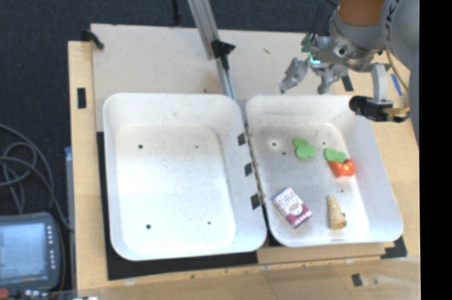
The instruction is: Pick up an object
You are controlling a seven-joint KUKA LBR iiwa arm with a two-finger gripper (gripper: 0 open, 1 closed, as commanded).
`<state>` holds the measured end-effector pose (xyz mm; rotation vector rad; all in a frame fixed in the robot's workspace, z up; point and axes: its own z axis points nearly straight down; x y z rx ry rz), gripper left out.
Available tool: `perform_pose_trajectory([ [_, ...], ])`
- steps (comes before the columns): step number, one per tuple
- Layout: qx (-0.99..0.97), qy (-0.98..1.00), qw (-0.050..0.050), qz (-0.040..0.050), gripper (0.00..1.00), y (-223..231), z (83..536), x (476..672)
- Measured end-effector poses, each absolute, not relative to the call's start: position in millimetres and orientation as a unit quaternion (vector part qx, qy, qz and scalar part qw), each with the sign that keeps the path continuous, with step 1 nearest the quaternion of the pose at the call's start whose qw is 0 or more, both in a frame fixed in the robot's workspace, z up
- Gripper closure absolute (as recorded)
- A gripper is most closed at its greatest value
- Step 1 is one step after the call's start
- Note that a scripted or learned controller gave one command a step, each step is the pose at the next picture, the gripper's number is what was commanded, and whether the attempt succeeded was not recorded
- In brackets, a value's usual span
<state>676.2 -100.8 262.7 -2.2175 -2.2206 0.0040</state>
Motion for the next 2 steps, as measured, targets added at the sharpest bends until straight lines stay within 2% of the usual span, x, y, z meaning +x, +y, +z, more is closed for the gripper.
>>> perform_pose_trajectory([
  [1, -0.706, -0.708, -0.001, 0.0005, 0.00, -101, 266, 676.9],
  [2, -0.707, -0.707, 0.001, 0.0025, 0.00, -106, 204, 679.8],
])
